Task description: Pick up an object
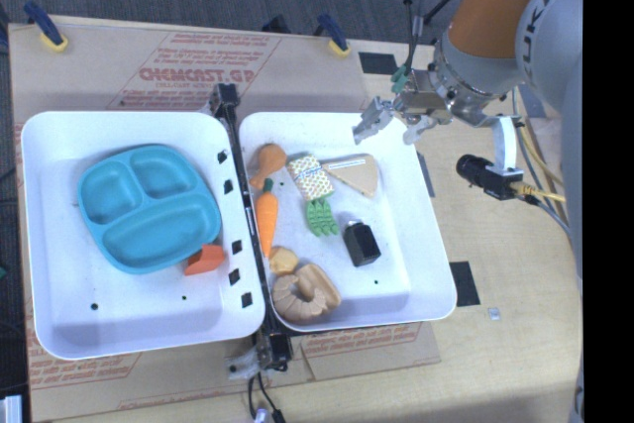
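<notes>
The likeliest target is the wedge of toy cheese [357, 175], lying flat near the far wall of the right bin [421, 223], touching the patterned packet [310, 176] on its left. The gripper [388, 122] hangs above the bin's far rim, just beyond the wedge, its fingers apart and holding nothing.

The risks, as I judge them: the wedge is low and flat, so fingers descending from here may close above it or skid off its sloped edge; it sits near the wall, so one finger could strike the rim. The packet, green toy [321, 216] and carrot [266, 221] crowd in, and a stray finger might nudge them or pinch two at once. The black block [362, 244] and bread-like toy [305, 293] lie nearer the front.
</notes>
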You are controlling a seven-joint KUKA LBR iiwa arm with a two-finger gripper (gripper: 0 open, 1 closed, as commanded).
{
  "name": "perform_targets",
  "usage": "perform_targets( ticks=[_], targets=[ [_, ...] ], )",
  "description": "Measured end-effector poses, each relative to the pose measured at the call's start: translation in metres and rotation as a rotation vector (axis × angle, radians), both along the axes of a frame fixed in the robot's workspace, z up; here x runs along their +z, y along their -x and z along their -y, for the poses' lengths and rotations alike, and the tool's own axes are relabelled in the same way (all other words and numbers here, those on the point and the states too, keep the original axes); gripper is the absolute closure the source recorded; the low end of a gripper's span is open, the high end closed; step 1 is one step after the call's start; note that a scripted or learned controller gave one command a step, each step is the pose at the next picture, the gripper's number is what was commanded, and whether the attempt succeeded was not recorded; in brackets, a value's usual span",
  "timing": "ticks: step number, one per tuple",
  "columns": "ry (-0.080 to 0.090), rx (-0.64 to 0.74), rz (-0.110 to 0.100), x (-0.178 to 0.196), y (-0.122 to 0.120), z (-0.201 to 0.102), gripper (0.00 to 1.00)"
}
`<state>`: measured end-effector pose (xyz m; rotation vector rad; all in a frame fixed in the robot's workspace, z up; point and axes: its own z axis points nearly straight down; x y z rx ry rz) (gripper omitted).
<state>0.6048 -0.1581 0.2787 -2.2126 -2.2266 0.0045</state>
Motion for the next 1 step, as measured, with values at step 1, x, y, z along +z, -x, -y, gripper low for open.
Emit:
perform_targets(
  ticks=[1],
  targets=[
    [-0.002,0.085,-0.006,-0.1750,-0.0497,-0.0426,0.00]
  ],
)
